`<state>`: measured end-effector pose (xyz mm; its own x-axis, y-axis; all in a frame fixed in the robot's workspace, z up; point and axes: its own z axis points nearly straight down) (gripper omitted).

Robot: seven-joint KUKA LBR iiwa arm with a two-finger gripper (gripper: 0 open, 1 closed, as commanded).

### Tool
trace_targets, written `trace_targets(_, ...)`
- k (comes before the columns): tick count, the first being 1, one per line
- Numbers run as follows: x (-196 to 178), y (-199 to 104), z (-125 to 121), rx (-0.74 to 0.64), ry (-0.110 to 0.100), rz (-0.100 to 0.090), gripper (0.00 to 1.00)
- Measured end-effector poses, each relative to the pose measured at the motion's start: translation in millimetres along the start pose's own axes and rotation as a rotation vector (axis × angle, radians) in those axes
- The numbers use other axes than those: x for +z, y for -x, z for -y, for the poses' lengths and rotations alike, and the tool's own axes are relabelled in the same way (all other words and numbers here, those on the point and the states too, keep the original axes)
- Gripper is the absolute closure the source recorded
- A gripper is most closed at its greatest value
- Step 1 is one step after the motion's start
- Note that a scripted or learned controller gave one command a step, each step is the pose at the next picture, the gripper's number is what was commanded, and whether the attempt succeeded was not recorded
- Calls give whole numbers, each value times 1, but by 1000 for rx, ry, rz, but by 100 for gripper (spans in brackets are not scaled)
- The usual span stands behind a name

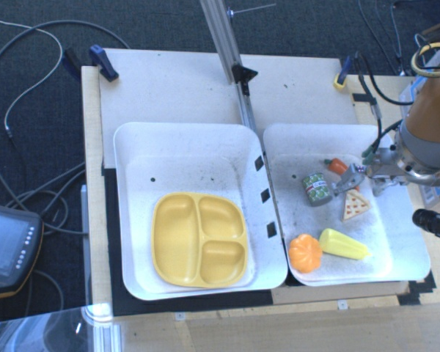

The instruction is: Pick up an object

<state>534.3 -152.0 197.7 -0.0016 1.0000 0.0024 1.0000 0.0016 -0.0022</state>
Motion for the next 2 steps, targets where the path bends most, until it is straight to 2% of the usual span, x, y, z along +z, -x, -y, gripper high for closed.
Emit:
trace_targets(1,0,0,0,0,0,0,0)
trace_targets(2,46,-8,0,1,-5,-1,0)
